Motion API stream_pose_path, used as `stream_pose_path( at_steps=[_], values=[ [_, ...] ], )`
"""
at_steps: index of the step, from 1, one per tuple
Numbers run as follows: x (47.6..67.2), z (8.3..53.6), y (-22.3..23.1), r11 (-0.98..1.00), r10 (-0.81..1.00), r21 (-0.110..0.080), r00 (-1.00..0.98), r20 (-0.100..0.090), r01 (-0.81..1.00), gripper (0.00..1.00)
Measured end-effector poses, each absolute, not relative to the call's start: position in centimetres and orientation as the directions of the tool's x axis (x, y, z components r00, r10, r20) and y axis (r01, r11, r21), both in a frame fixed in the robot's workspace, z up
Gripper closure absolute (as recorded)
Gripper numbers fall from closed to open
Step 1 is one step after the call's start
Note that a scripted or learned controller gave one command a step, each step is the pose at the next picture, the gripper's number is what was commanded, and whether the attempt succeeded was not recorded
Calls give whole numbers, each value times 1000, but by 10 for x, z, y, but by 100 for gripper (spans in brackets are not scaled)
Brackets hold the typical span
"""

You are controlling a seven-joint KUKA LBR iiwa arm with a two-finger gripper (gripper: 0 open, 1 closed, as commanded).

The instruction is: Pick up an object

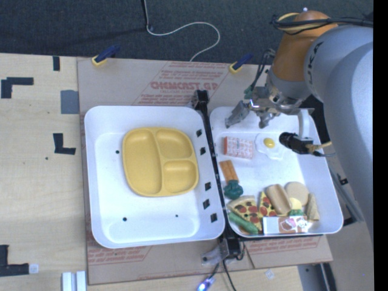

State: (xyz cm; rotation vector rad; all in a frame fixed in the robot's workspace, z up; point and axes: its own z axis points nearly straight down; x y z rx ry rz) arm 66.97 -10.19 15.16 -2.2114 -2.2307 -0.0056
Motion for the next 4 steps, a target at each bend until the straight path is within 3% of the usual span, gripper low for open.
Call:
stream_pose_path(
  at_steps=[1, 2, 3, 4],
  values=[
    [636, 186, -63, 5, 1000, -1, -5, 2, 1000, 0],
    [633, 184, -69, 2, 1000, -2, -2, 0, 1000, 0],
    [652, 81, -97, 0, 1000, 5, 0, -5, 1000, 0],
    [655, 101, -95, 3, 1000, 14, -3, -3, 1000, 100]
  ],
)
